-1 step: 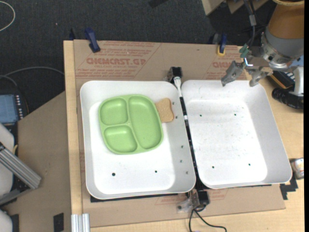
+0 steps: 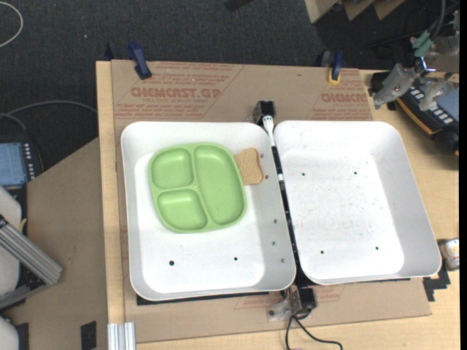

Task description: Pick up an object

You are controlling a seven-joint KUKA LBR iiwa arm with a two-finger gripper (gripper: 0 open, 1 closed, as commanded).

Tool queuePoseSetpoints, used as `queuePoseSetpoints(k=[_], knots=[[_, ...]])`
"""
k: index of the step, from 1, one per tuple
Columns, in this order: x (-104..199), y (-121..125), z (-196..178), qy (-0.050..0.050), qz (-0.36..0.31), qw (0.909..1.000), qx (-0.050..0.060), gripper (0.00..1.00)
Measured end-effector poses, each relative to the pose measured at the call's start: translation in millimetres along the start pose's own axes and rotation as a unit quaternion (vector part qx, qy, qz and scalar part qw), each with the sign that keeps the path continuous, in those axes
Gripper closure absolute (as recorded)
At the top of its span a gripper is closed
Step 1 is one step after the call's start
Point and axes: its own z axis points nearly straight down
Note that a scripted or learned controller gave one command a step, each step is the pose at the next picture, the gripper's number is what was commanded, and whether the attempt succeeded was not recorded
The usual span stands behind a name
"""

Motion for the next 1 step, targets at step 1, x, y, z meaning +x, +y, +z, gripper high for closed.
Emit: queuePoseSetpoints(k=[1], knots=[[3.2, -62.5, -104.2, 0.000, 0.000, 1.0000, 0.001, 0.00]])
